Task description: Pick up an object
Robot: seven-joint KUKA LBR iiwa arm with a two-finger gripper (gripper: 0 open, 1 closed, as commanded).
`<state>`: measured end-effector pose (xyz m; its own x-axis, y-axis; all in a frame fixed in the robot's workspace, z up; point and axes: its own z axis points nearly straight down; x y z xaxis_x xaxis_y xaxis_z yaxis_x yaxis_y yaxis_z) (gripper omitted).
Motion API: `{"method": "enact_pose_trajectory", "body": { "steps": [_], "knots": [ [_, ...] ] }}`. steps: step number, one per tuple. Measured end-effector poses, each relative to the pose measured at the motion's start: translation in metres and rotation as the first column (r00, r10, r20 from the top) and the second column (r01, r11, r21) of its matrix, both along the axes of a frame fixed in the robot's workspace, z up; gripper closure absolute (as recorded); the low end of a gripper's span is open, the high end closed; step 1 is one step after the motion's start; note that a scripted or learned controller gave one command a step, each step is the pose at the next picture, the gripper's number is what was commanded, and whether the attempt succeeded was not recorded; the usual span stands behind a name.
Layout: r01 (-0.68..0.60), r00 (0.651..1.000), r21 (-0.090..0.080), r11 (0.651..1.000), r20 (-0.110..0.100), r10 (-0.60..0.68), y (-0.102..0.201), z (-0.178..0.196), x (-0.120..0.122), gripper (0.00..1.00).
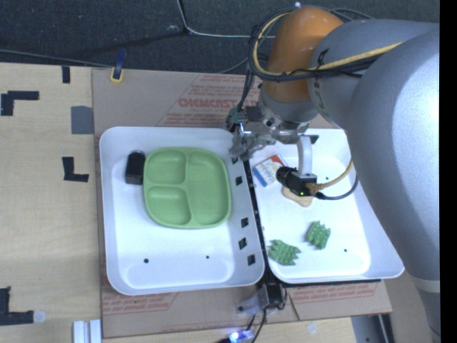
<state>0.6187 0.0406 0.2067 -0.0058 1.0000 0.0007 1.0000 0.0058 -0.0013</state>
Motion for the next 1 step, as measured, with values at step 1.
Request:
{"method": "enact_pose_trajectory", "body": {
  "steps": [1],
  "knots": [
    [-0.001,1.0,0.001,1.0,0.0,0.001,0.0545,-0.002,0.0121,1.0]
  ]
}}
